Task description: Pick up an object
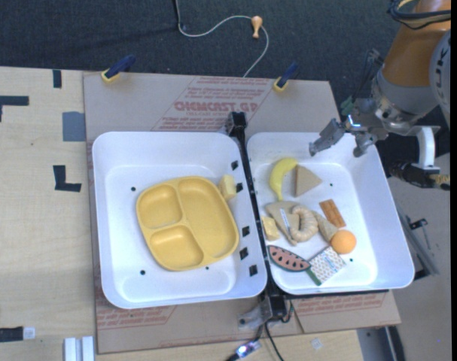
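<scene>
We see the scene evenly and fairly brightly lit from overhead, with no hard beam from any side. The two white bins point(108, 201) come out close to blown white, their inner walls losing detail, while the dark floor point(77, 13) at the top stays dull and grainy. Shadows are soft and short: a faint one sits under the yellow tray point(187, 224), and the small items in the right bin cast barely any. The picture is low in resolution and slightly soft everywhere; the printed lettering on the cardboard point(213, 104) is hard to read. The arm point(416, 51) at the right looks a little smeared.
</scene>
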Tool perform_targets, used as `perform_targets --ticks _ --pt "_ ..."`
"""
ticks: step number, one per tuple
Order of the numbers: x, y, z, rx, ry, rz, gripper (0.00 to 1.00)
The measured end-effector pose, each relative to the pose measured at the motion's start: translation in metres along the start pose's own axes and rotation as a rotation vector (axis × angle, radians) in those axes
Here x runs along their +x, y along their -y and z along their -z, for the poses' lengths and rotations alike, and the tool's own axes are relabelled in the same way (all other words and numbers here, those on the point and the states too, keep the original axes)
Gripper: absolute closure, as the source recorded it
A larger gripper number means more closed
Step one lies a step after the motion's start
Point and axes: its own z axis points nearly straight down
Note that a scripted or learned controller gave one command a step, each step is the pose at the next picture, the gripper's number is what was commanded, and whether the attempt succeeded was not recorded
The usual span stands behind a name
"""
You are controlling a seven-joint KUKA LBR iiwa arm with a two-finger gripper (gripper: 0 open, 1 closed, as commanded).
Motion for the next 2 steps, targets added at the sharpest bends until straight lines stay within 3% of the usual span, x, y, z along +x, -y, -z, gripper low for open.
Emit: perform_targets --ticks 1,2 --pt "0.000 -0.002 0.009 -0.014 0.002 0.003 0.00" --pt "0.006 0.002 -0.054 -0.008 0.002 0.004 0.00"
